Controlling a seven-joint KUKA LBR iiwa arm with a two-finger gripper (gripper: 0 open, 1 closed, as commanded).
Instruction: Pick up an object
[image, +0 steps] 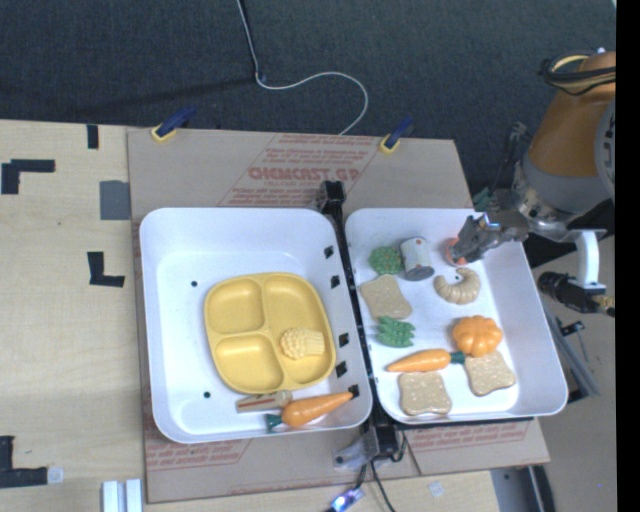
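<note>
Hovering over the right bin (535, 300), my gripper (470, 243), grasp state unclear, lines up above the croissant (458, 288).

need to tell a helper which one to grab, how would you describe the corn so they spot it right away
Start at the left white bin, which holds a yellow divided tray. The corn lies in the tray's lower right compartment, a short pale-yellow cob with a bumpy kernel surface. The carrot nearby is orange and lies in the bin, below the tray.
</note>
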